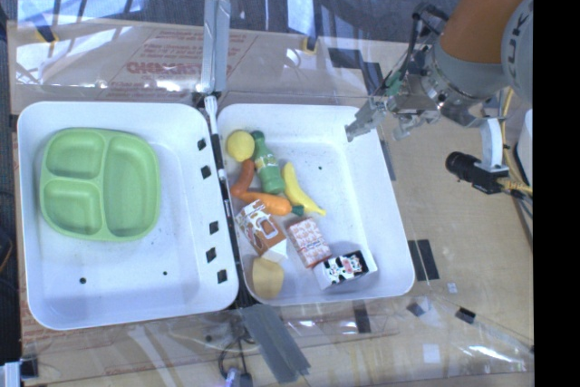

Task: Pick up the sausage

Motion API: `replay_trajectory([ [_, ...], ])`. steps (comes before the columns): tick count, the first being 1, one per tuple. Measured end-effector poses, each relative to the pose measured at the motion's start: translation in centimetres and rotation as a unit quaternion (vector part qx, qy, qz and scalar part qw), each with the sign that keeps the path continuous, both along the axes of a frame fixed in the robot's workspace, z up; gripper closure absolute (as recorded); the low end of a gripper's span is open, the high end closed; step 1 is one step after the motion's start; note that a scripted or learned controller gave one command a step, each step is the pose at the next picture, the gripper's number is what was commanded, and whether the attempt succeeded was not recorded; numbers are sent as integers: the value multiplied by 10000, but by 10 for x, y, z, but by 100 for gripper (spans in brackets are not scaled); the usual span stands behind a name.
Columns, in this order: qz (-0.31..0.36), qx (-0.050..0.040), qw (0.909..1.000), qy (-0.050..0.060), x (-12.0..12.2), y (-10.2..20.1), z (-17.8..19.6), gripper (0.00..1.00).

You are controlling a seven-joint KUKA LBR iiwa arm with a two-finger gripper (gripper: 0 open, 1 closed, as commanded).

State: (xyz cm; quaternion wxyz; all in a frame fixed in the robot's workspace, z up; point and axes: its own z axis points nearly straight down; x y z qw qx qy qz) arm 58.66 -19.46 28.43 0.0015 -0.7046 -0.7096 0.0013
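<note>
The sausage (260,200), orange-brown, lies in the right bin (362,186) along its left wall, packed among a yellow ball (239,145), a green bottle (266,164) and a banana (299,189). The gripper (362,124) hangs over that bin's upper right corner, well apart from the cluster; I cannot tell how its jaws stand. A green divided plate (98,184) occupies the left bin.

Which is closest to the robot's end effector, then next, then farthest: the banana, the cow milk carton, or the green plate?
From the end effector, in the camera view:
1. Banana, middle of the right bin.
2. Cow milk carton, the right bin's near corner.
3. Green plate, over in the left bin.
</note>
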Motion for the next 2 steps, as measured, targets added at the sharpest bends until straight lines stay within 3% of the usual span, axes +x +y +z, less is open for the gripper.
replay_trajectory([
  [1,896,5,9960,7,-21,38,-127,0],
  [2,121,4,9999,7,3,93,-160,0],
])
